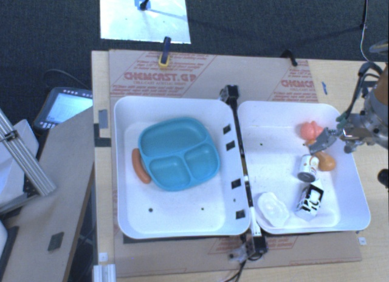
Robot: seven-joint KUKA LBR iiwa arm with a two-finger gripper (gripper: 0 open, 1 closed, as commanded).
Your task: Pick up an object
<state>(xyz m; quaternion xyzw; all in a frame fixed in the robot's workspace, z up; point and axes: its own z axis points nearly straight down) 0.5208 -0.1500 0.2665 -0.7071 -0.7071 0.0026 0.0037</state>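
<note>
Bench (200,68): tan board with red lettering, carrying two white bins side by side, a black clip strip between them.
Left bin (127,214): shallow, white, rounded corners; holds the tray and the sausage.
Right bin (352,214): same shape, touching the left bin along the middle seam; holds the small items.
Arm (374,101): enters from the right edge, grey metal parts over the right bin's upper right corner.
Tray (179,152): blue, three compartments, lying flat in the middle of the left bin, turned a little askew.
Gripper (320,143): low over the right bin's right part, pointing left and down, between the pink toy and the orange piece; whether its fingers are apart or together I cannot tell, and nothing shows clamped in it.
Sausage (140,166): orange-red, lying lengthwise just beside the tray's left edge.
White lid (273,208): pale rounded piece near the right bin's front edge, close to the seam.
Carton (310,200): black and white, tilted, just right of the white lid.
Can (308,168): small, white with a dark end, lying on its side just above the carton.
Pink toy (311,130): near the right bin's back, just above the gripper tip.
Orange piece (326,163): rounded, just right of the can, beneath the gripper tip.
</note>
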